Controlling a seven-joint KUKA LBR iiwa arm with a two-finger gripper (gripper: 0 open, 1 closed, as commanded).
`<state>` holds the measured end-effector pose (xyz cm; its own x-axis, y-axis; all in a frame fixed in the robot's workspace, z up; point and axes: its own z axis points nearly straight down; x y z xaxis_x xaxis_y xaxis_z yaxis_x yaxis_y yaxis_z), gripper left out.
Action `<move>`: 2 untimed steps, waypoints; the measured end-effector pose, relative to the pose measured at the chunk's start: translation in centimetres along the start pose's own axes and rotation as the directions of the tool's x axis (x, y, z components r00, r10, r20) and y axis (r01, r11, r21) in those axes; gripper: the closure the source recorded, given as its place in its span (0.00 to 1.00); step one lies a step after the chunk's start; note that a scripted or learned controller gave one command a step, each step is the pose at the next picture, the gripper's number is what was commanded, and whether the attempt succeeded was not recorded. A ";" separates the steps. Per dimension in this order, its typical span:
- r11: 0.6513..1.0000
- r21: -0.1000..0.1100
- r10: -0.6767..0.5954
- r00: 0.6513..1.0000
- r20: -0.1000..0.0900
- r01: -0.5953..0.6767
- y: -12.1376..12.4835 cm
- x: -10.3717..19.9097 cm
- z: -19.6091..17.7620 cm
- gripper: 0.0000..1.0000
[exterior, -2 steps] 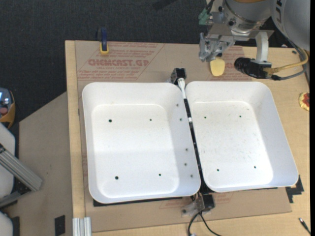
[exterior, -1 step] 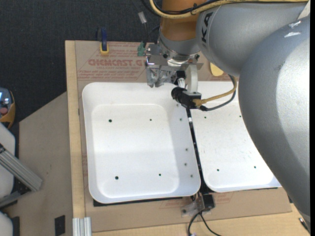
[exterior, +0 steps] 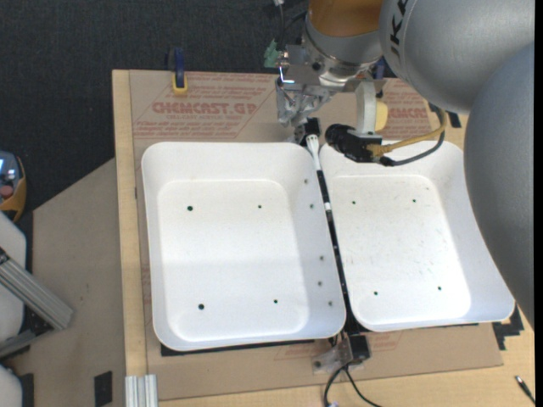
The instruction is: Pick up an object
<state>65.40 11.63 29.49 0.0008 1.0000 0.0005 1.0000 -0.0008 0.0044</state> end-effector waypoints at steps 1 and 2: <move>1.000 0.004 -0.006 1.000 -0.001 0.006 1.0 6.8 4.0 1.00; 1.000 -0.001 0.000 1.000 0.000 0.000 1.3 3.9 -2.4 1.00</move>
